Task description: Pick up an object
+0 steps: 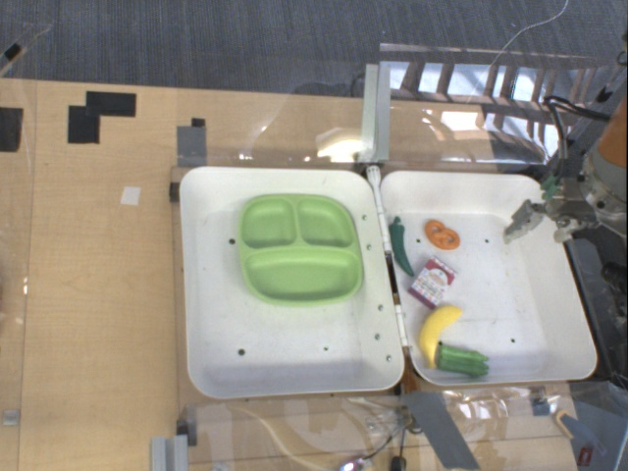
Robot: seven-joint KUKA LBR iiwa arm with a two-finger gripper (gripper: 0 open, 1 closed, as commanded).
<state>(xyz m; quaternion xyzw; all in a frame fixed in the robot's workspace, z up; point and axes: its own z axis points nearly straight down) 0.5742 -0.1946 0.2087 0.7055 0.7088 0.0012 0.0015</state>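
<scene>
The right bin (549,356) holds several small items. A thin dark green chili (399,247) lies by its left wall, with an orange ring-shaped piece (442,234) just to the right. Below them lie a pink and white packet (432,283), a yellow banana (439,329) and a dark green cucumber (461,360) near the front edge. My gripper (543,226) hangs over the bin's far right side, well apart from all of these. It is open, its fingers spread with nothing between them.
The left bin (211,341) carries a light green divided plate (299,248). A metal rail frame (471,77) stands behind the right bin. A low wall (388,273) separates the two bins. Bare bin floor stretches between the gripper and the items.
</scene>
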